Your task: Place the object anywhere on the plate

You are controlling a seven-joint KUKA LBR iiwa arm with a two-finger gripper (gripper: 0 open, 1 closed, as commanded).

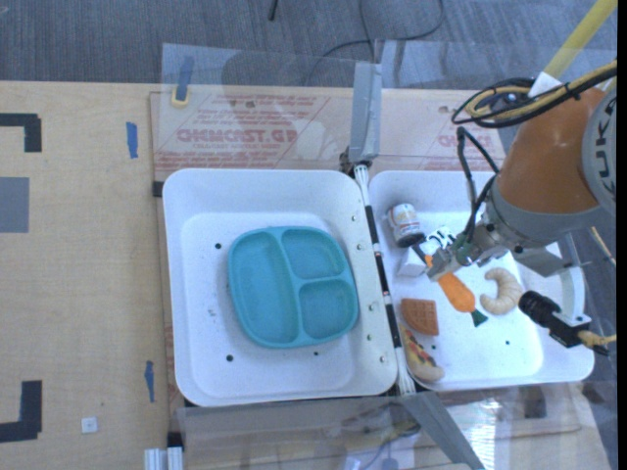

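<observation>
In the left bin [186, 213]: the teal plate [292, 286] lies bare, three compartments, well apart from the toys.
Right bin [558, 360]: can [404, 223], waffle [420, 315], carrot [456, 291], croissant [502, 291].
Gripper [458, 258]: just above the carrot's far end; finger spread cannot be told.
Risk: tips may close on nothing or nudge the croissant, since the toys crowd together.

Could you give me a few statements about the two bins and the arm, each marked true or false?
1. The teal plate lies in the left bin. True.
2. The toy carrot rests on the plate. False: it lies in the right bin.
3. The gripper is over the right bin. True.
4. The plate has three sections. True.
5. The croissant lies left of the small can. False: it lies to the can's right.
</observation>
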